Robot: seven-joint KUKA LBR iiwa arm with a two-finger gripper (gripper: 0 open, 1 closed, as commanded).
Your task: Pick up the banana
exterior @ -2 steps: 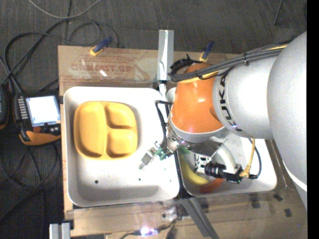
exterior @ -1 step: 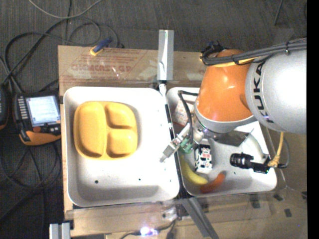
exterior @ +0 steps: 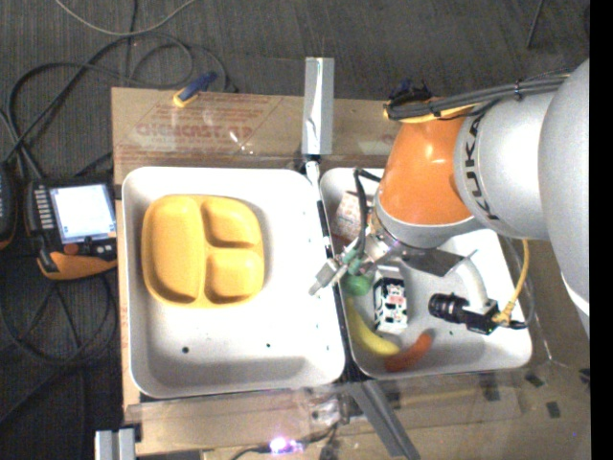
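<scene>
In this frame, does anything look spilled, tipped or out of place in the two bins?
Nothing stands out. The yellow divided tray lies flat in the left bin. The banana lies near the right bin's front edge beside an orange-red item, with the tool above the clutter there.

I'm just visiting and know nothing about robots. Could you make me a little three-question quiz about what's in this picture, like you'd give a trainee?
1. True or false: the banana lies in the same bin as the yellow tray.
2. Which object touches the banana's lower end? A) orange carrot-like piece B) yellow tray C) handheld screen
3. Fill in: the yellow tray is divided into ___ compartments.

Key
1. False. The banana lies in the right bin, under the arm; the tray sits in the left bin.
2. A.
3. Three.
</scene>
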